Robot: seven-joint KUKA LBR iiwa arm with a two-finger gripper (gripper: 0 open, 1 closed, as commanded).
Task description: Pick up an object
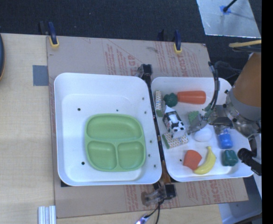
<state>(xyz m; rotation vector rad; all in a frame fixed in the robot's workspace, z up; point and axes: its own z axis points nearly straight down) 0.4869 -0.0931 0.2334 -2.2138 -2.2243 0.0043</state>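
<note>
2 white bins are sitting side by side as the gripper (200, 123), its fingers' state impossible to tell, is hovering low just left of the untouched blue bottle (225, 139), nothing lifted.

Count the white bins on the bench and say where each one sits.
2. The left bin holds a green divided plate. The right bin sits beside it, holding the small toys, with the arm reaching over its right side.

divided plate (115, 142) in left bin (66, 125); carrot (186, 97), banana (206, 161) in right bin (192, 175)
</note>
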